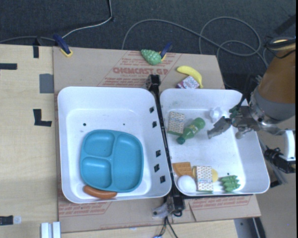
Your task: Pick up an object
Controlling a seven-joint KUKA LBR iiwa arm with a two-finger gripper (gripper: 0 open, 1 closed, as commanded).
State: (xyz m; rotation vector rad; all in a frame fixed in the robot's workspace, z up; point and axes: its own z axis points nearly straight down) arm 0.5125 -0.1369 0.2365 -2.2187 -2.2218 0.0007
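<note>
wooden bench top under a sheet of brown cardboard (114,68) carries two white bins side by side, with dark floor and loose cables behind. seen from above, the arm (280,90) comes in from the right and its gripper (227,124) hangs low over the right bin (248,155), fingers spread and nothing between them. the nearest candidates are a green bottle (190,130) lying on its side just left of the fingers, a small patterned packet (176,122) touching the bottle's far side, and a small pale thing (215,114) just above the gripper, too blurred to name. my guess is the bottle is the target; being round and lying tilted, it could roll or squirt out if the fingers close off-centre, and the packet against it could get dragged along. at the bin's near edge sit a white egg (186,183), another packet (204,177), a cracker (182,168) and a green toy (231,183), crowded close. the left bin (69,103) holds a blue tray (111,160) and a sausage (99,192). a banana (190,74) and a green lump (151,56) lie outside, on the cardboard.
</note>
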